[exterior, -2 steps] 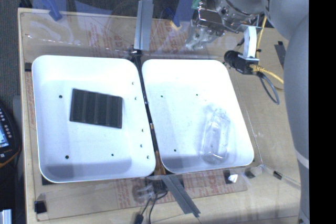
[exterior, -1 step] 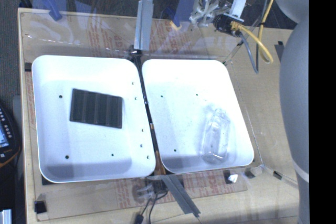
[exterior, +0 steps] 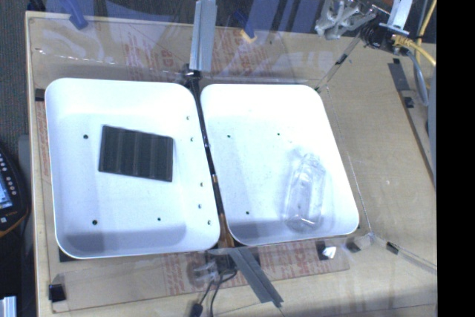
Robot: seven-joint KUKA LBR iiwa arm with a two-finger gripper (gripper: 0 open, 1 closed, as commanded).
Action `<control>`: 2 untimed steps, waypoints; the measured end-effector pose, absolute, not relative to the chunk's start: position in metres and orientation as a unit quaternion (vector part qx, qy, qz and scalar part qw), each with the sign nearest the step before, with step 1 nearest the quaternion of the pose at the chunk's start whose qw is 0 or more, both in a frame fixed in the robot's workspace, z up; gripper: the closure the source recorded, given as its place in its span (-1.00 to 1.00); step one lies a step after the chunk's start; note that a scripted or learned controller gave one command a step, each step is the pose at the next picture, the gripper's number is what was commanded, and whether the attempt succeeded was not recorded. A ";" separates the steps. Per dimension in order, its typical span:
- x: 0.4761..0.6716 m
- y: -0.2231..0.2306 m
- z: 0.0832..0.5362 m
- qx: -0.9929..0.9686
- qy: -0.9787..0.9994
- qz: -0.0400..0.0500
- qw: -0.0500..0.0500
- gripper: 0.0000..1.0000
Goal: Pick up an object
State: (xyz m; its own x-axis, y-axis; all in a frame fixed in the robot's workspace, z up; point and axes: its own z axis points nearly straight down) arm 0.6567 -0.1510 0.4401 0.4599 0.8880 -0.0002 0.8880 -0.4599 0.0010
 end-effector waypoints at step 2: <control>0.657 -0.184 0.381 0.909 0.417 -0.003 -0.003 1.00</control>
